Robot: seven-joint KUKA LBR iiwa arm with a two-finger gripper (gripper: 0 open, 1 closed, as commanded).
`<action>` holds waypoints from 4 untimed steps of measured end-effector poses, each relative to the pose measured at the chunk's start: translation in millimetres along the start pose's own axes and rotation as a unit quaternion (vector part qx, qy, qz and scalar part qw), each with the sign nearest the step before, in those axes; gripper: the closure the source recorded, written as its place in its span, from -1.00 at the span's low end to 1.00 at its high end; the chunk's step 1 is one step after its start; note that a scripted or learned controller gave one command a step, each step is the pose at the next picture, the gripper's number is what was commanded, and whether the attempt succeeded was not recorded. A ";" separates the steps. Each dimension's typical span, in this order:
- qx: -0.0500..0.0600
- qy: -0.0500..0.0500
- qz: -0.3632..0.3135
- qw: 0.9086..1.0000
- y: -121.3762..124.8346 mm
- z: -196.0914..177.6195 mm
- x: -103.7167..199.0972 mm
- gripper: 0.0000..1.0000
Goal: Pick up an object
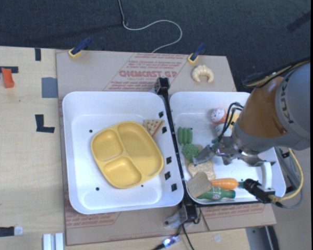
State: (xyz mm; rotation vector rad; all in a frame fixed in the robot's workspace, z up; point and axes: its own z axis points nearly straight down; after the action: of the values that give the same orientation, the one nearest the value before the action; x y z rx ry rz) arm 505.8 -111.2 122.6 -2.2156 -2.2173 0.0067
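On the bench's right white bin (198, 100), my end effector (209, 152) hangs over clustered green plastic vegetables (190, 151), its spread beyond my telling, and I fear crowding neighbours could spoil any grasp.

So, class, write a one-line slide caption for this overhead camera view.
KUKA arm's gripper reaches into the right bin of toy food; yellow divided tray sits in the left bin.
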 end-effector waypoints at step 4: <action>-0.005 -0.001 -0.001 1.000 2.4 -63.4 9.5 1.00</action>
State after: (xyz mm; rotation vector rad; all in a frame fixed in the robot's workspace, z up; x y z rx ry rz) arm 508.7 -101.9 186.0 -2.2205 -2.2245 -0.0021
